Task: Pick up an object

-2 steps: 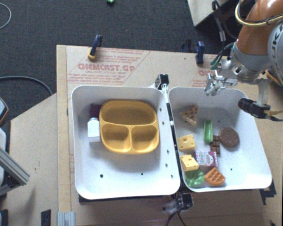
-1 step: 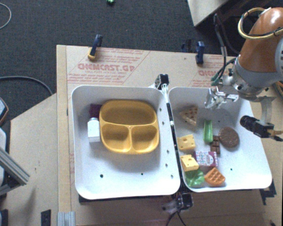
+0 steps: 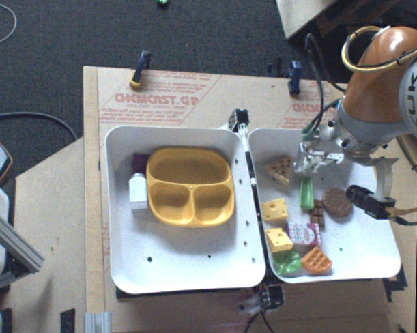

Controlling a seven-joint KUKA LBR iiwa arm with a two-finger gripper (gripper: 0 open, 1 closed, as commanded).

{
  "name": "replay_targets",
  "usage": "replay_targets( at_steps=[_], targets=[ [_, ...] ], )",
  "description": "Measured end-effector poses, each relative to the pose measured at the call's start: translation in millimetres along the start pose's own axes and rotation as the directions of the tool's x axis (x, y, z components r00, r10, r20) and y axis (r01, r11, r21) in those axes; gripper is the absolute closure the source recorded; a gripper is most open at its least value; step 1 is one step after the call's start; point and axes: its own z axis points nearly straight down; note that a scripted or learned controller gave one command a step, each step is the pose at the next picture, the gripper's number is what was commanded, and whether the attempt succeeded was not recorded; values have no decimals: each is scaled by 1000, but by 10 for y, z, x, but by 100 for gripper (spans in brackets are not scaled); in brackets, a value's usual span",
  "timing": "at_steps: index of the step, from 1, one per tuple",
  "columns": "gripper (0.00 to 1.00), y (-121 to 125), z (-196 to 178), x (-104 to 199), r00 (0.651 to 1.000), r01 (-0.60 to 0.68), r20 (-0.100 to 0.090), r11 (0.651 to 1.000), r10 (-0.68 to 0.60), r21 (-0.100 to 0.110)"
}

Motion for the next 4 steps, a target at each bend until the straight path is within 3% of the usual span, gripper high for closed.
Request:
replay_targets(
  at_steps=[2, 4],
  targets=[
    [100, -99, 66, -171, 1000, -2, 1, 1000, 2, -1],
    [100, 38, -8, -137, 1000, -1, 3, 1000, 1, -6]
  ],
)
